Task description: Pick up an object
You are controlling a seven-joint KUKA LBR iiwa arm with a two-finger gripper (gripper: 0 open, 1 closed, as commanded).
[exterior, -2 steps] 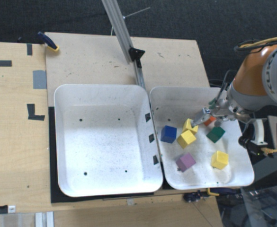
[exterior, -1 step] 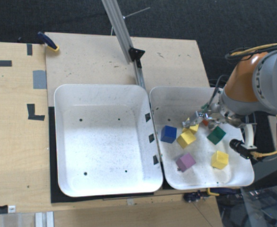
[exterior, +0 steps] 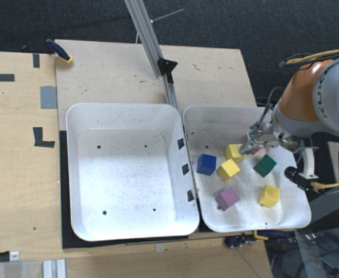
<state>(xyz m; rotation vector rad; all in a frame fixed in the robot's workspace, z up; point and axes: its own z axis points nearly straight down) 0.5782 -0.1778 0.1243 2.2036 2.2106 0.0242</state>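
Six blocks loose in right bin (exterior: 285, 216); gripper (exterior: 251, 144) low beside yellow block (exterior: 234, 152), likely approaching grasp; grip state unclear.

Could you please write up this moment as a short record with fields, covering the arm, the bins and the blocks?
arm: reaches in from the right, gripper low over the right bin
nearest block: yellow block, just left of the gripper
other blocks in right bin: blue block, second yellow block, green block, purple block, third yellow block
left bin: white, speckled floor
held: nothing visibly
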